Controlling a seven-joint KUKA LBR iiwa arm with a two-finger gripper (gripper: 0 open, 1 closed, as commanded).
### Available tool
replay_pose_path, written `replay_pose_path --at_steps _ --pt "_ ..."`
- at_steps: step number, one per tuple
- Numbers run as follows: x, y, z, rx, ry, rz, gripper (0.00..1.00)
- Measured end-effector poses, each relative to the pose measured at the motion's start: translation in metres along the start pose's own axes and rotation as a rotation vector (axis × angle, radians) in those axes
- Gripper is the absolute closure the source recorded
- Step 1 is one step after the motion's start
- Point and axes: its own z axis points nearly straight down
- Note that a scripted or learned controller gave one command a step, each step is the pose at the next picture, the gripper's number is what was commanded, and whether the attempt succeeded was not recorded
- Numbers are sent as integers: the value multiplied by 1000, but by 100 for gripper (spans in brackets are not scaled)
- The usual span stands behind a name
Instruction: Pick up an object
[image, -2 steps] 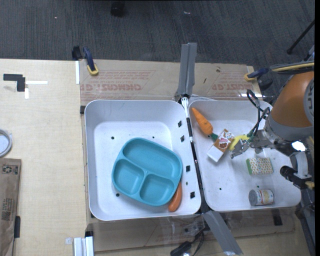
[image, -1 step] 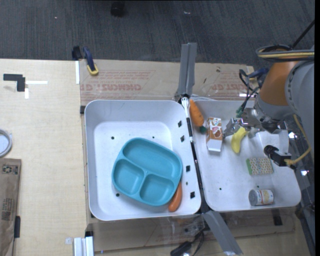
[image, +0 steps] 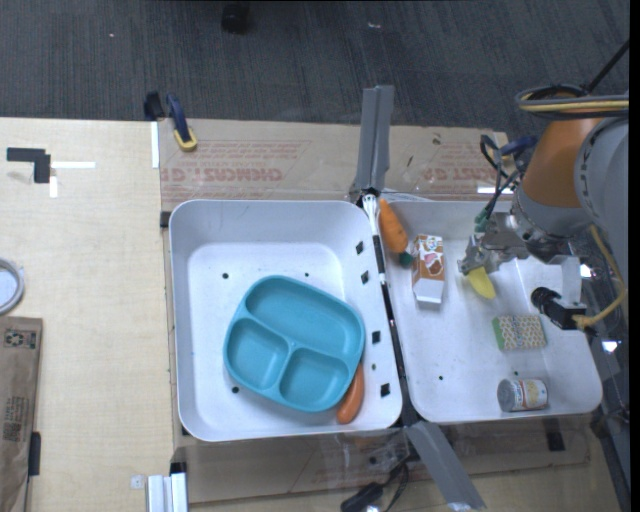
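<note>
Over the right bin we've got the pincer down low, right against a yellow object; can't tell if it's actually gripping it. Nearby sit a small carton, a carrot, a sponge and a can. Left bin holds a blue divided plate.

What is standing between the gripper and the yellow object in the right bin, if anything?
Nothing visible stands between them. The gripper is directly over the yellow object, at its upper end. The small carton lies to the left and the sponge lies below, both apart from it.
</note>
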Motion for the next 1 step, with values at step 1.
replay_pose_path --at_steps 1 --pt "81 34 -107 -2 2 -11 100"
